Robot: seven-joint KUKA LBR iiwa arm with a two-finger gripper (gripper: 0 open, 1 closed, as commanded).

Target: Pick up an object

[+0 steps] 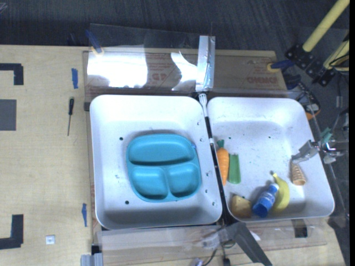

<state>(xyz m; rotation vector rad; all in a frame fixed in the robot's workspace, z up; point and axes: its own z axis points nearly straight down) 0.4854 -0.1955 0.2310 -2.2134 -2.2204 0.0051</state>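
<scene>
Wooden bench, 2 white bins; right bin holds carrot, banana, blue bottle. Gripper at right edge, state indiscernible; nothing lifted yet.

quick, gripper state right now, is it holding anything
gripper: cannot be told whether open or closed; it sits at the right edge of the right bin, just above the waffle cone, with nothing seen held.

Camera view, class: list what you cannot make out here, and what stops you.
- End effector: small and at the right edge; its state can't be told.
- Brown item: partly behind the blue bottle; identity unclear.
- Banana: lower part hidden by the bottle.
</scene>
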